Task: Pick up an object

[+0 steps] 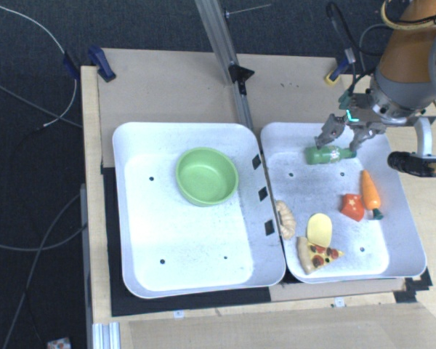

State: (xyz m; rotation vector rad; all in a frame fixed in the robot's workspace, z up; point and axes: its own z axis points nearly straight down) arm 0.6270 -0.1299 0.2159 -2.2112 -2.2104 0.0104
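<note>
My gripper [345, 138] hangs over the back of the right bin [392, 264], its two fingers spread apart. Just below and between the fingertips lies a green bottle-like object [323, 154] on its side, on the bin floor. Further forward in the same bin are an orange carrot [370, 189], a red pepper-like piece [352, 206], a yellow piece [320, 230], a pizza slice [316, 256] and a beige pastry-like piece [285, 219] near the left wall.
The left bin [142, 271] holds a green bowl [206, 176]. A metal bar [221, 42] slants down from the top to the gap between the bins. Blue clamps [100, 62] sit at the bench's back corners.
</note>
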